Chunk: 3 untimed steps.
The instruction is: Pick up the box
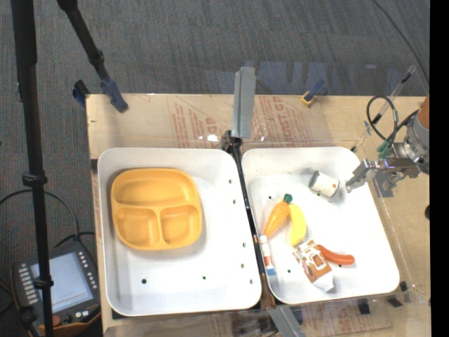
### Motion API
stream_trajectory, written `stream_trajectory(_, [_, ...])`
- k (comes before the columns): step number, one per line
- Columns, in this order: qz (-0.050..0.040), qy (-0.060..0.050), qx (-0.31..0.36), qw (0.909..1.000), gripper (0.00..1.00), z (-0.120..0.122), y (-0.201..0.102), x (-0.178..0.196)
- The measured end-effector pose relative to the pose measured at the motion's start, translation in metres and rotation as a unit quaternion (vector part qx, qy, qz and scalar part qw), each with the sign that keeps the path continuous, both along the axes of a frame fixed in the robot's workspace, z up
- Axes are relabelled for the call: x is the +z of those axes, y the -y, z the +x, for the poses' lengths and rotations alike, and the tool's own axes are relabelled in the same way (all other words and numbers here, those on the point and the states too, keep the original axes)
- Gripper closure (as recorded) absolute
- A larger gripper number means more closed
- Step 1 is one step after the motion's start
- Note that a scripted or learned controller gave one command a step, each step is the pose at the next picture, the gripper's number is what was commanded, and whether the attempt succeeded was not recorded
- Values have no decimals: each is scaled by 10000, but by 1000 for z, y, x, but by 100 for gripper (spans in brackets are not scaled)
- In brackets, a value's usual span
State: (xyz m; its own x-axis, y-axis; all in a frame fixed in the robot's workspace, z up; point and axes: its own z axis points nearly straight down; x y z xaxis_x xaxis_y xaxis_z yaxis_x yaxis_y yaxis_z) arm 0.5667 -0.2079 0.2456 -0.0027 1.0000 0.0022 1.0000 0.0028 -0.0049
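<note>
While gripper [366, 175] is hovering at right bin's [365, 272] right rim, fingers looking spread and gripping nothing, box [313, 263] is lying well apart, near front of same bin. Hot dog [337, 258] is touching box's right side; banana [298, 222] and carrot [276, 216] are sitting just behind it. Risks: fingers catching hot dog along with box; box, lying flat and tilted, sliding under closing fingers; arm clipping small cup [325, 183] while crossing toward target.

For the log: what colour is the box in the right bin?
White and orange box, seen in the camera view.
</note>
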Motion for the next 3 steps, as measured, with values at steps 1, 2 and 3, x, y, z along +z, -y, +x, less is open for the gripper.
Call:
stream_trajectory(1, [7, -18, 278, 9996, 0, -91, -87, -68])
stream_trajectory(2, [4, 1, 222, 9998, 0, -91, -111, -160])
stream_trajectory(3, [12, -10, 183, 9998, 100, -91, -109, -152])
